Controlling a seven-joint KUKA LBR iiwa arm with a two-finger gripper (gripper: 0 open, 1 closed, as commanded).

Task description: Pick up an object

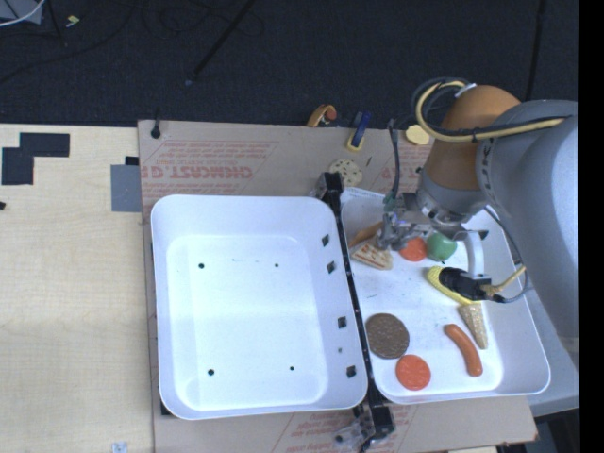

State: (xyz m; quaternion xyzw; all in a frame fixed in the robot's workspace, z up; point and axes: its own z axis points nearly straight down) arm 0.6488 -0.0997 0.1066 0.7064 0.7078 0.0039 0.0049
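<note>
Grey arm is at the reach-and-descend step: its gripper (401,234) hovers low over the right bin (538,371). Finger state cannot be determined. Candidate red ball (412,249) lies just beside it; next, centre and close.

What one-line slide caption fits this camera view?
Gripper low in the right bin, by a sandwich wedge, red ball and green ball.

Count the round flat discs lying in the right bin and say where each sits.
2. The brown disc lies near the bin's left wall, toward the front. The orange disc sits just in front of it, close to the front rim. The arm may hide others further back.
</note>
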